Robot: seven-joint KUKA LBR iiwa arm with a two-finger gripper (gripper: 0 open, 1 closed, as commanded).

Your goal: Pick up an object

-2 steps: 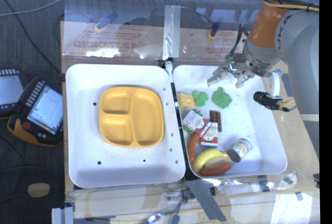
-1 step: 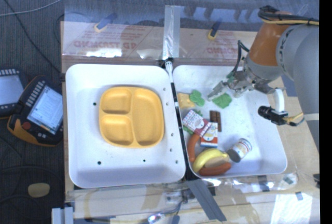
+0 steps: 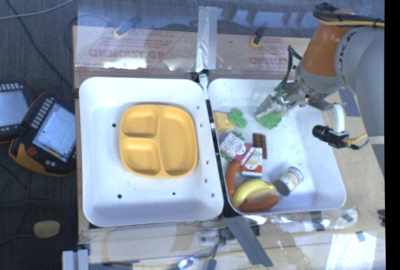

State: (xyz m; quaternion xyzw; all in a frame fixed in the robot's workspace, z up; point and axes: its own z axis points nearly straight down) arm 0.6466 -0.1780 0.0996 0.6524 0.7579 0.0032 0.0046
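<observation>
My claw (image 3: 272,106) sits low over the far part of the right bin (image 3: 325,187), fingers clenched on a green object (image 3: 271,117) that shows between them, just off the bin floor or touching it, cannot tell which. My wrist and orange band (image 3: 322,53) come in over the bin's far right rim.

Just left of the grasp lies a second green piece (image 3: 237,117), near a yellow scrap by the divider edge. Toward the near side: a small brown bar (image 3: 260,144), then a red-and-white packet (image 3: 232,145) and a red-and-white carton (image 3: 252,161), close together. In the near left corner a banana (image 3: 253,189) rests on a red sausage-like item (image 3: 240,190); a small can (image 3: 288,180) lies tipped just right of it.

Open floor along the right bin's right side and far left corner.

Left bin (image 3: 94,156) holds a yellow divided plate (image 3: 159,140), centred, with bare white margin all round it.
</observation>
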